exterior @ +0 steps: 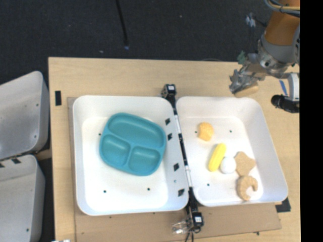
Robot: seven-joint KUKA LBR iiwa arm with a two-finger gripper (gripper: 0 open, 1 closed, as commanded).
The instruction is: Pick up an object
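Your claw (246, 82) is hanging at two o'clock, over the surface (126, 77) just beyond the right bin (262, 115), clamped on a tan piece (248, 88). You are seeing in that bin: orange lump (205, 131), banana (217, 157), egg (228, 165), two biscuits (245, 162). Left bin (88, 195), nine o'clock: teal plate (132, 143).

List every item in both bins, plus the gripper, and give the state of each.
Blue plate: lying flat in the left bin, nothing on it.
Orange lump: loose in the right bin, apart from the rest.
Yellow banana: lying flat, touching the white ball.
White ball: resting between banana and tan pieces.
Two tan pieces: lying flat, near each other.
Gripper: over the bench behind the right bin.
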